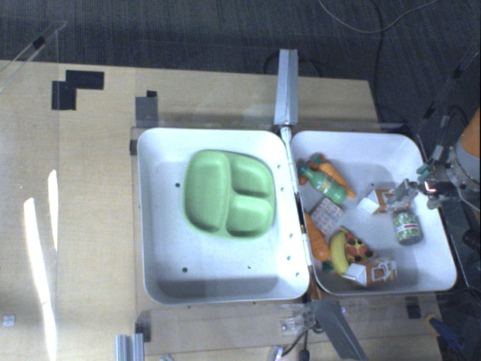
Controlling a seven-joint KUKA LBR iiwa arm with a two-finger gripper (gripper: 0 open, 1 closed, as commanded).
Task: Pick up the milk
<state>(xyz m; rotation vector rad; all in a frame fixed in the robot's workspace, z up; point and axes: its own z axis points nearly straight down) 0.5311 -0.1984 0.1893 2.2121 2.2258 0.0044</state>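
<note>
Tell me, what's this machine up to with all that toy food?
A robot arm is reaching in from the right over the right bin, which holds toy groceries. Its gripper hovers by the far right side, near a small milk carton and a green can. It holds nothing. The left bin holds a green divided plate.

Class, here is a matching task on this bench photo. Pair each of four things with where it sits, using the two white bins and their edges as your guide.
Things:
1. green divided plate
2. banana
3. green bottle
4. small green can

Places:
A. right bin, near its right wall
B. left bin, about the middle
C. right bin, upper left part, beside a carrot
D. right bin, lower left part

Pairs: 1-B, 2-D, 3-C, 4-A
</note>
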